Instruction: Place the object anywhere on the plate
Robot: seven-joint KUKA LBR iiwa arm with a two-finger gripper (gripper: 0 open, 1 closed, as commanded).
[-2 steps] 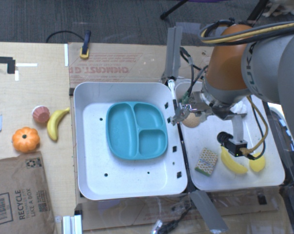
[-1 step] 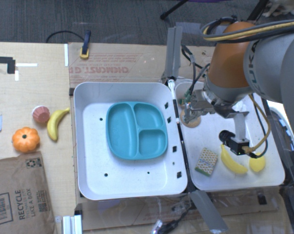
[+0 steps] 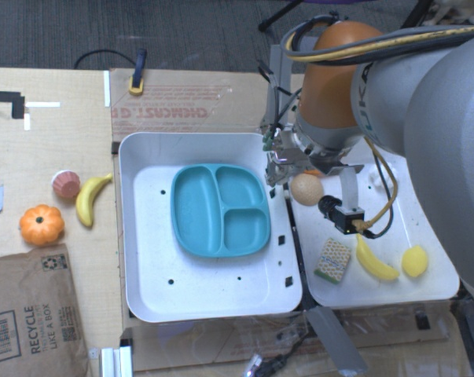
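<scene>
A teal divided plate (image 3: 219,210) lies in the left white bin (image 3: 142,281), with nothing on it. A tan egg-shaped object (image 3: 306,188) shows just right of the wall between the two bins, close under the arm's wrist. My gripper (image 3: 282,170) hangs over that dividing wall, at the plate's upper right corner and touching or nearly touching the egg. The wrist hides its tips, so whether it holds the egg is unclear.
The right bin (image 3: 425,289) holds a yellow banana (image 3: 375,260), a lemon (image 3: 415,261) and a speckled sponge-like block (image 3: 333,259). On the bench to the left lie a second banana (image 3: 91,198), a small pumpkin (image 3: 42,225) and a pink ball (image 3: 65,184).
</scene>
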